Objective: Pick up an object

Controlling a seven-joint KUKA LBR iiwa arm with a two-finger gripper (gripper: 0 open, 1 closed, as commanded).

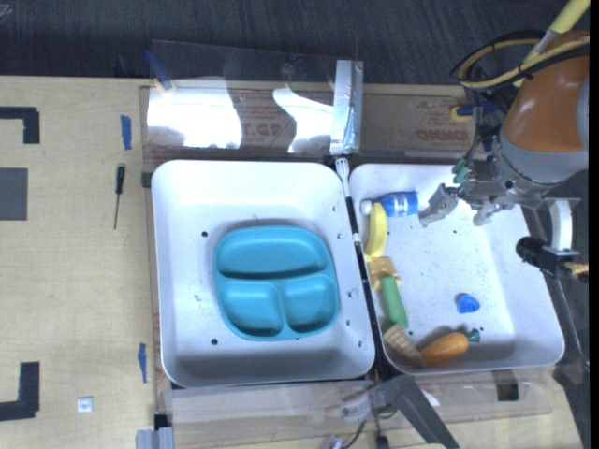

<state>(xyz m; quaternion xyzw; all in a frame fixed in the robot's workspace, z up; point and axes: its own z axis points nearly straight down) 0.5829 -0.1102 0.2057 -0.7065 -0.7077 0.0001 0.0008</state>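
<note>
My two-finger gripper (460, 206) hangs over the upper part of the right-hand shallow white bin (533, 340), its two metal fingers (434, 208) spread apart with nothing between them. Just to its left, near the bin's top-left corner, lies a small white bottle with a blue label (397, 203), on its side and close to my left fingertip but not touching it as far as I can tell. Below the bottle, along the bin's left wall, a yellow banana-shaped toy (376, 229) stands roughly on end, then a tan blocky piece (382, 269) and a green cylinder-like toy (393, 302) run down the same wall. At the bin's bottom edge sit a beige ridged piece (401, 344) and an orange carrot-shaped toy with a green tip (445, 346), side by side. A small blue lump (467, 302) rests alone on the bin floor, well below my gripper and to the right of the green toy.

My grey arm with its orange band (550, 110) comes in from the right, the wrist bent down toward the bin's upper right region, cables looping above it.

The left white bin (187, 195) holds a turquoise plastic divided plate with three compartments (275, 281), lying flat near the middle, well apart from my gripper
</note>
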